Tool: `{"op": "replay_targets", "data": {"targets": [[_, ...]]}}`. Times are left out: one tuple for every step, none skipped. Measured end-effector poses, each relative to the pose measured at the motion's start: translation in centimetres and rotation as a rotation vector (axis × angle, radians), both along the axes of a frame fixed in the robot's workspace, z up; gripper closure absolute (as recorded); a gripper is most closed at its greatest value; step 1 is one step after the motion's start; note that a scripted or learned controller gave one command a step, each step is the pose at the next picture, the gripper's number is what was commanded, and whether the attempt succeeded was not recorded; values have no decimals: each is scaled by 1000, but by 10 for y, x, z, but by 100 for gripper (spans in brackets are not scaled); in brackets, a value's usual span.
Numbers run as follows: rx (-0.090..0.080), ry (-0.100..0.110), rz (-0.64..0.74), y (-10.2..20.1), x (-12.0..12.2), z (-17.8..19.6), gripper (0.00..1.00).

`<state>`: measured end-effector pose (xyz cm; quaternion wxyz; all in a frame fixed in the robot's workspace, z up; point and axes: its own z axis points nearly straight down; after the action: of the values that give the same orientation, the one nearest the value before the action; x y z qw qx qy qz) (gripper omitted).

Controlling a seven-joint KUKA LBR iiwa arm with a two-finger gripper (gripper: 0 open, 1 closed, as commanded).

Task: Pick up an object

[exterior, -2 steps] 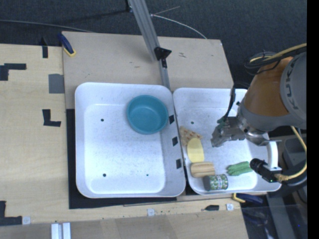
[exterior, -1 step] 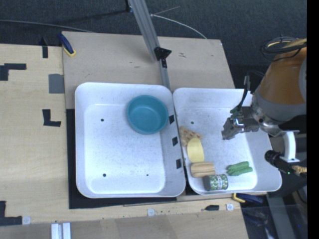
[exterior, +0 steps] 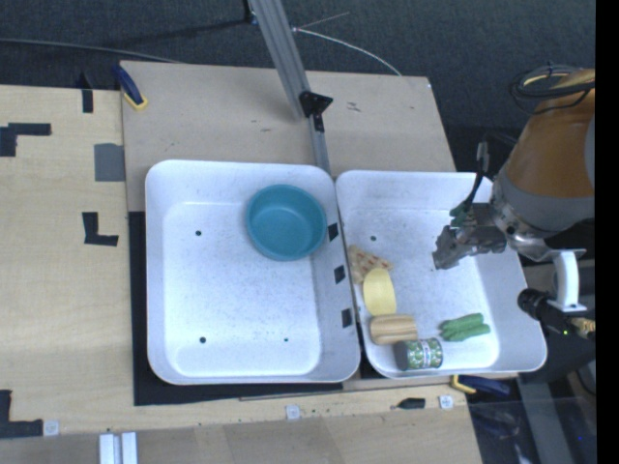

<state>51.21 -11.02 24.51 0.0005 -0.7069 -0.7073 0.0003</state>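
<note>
My gripper (exterior: 448, 253) hangs over the right bin (exterior: 416, 201), near its right side, with bare white floor beneath it. Along the bin's left wall lie a tan woven piece (exterior: 367, 260) and a yellow block (exterior: 378, 291). Below them rests a tan cylinder (exterior: 392, 329), and a green and silver can (exterior: 422, 354) lies at the front edge. A green pod-shaped object (exterior: 463, 328) lies at the front right, below the gripper. In the left bin (exterior: 193, 288) a blue bowl (exterior: 285, 221) stands at the back right corner.
A slanted metal pole (exterior: 282, 46) crosses from the top down to the gap between the bins. The grey and orange arm (exterior: 551, 172) fills the right side. Black tape marks (exterior: 97, 228) dot the wooden bench at left.
</note>
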Motion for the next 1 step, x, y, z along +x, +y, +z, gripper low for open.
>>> {"op": "replay_targets", "data": {"targets": [[2,1,6,49,-2,5,100]]}}
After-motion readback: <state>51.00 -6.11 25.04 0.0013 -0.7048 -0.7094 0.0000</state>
